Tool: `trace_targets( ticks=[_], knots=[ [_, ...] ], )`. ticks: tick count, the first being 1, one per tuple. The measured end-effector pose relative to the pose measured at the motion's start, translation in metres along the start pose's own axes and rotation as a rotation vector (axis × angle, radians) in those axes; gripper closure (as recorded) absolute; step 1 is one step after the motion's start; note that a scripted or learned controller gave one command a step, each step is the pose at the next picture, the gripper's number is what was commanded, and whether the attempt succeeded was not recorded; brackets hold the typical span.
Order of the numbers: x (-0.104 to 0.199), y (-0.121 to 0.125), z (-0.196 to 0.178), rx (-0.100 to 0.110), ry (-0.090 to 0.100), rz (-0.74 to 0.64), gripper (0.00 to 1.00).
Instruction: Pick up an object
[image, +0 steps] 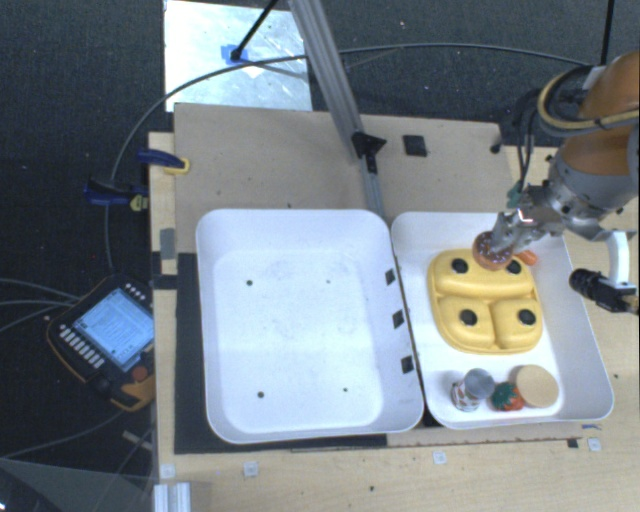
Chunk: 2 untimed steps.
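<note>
Fingers of the gripper (497, 247), whether spread or pinched I cannot tell, sit over a brownish ring-shaped object (489, 253) at twelve o'clock on the yellow moulded plastic tray (485, 300); right white bin (580, 330).

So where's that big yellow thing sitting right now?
The yellow moulded tray lies in the right-hand bin, toward its far half, directly under the tool; a few small objects sit just in front of it.

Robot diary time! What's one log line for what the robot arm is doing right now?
arm: reaching in from right | gripper: low over yellow tray far edge, right bin | grasp: unconfirmed | small items: near end of right bin | left bin: untouched
</note>
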<state>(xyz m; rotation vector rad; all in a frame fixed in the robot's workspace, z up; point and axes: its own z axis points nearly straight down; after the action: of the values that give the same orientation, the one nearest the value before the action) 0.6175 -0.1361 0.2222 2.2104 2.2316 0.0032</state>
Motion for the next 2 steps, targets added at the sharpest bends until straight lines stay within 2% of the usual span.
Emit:
trace_targets(
  ticks=[2],
  knots=[
    [0.104,0.022,0.013,-0.001,0.001,-0.001,1.00]
  ],
)
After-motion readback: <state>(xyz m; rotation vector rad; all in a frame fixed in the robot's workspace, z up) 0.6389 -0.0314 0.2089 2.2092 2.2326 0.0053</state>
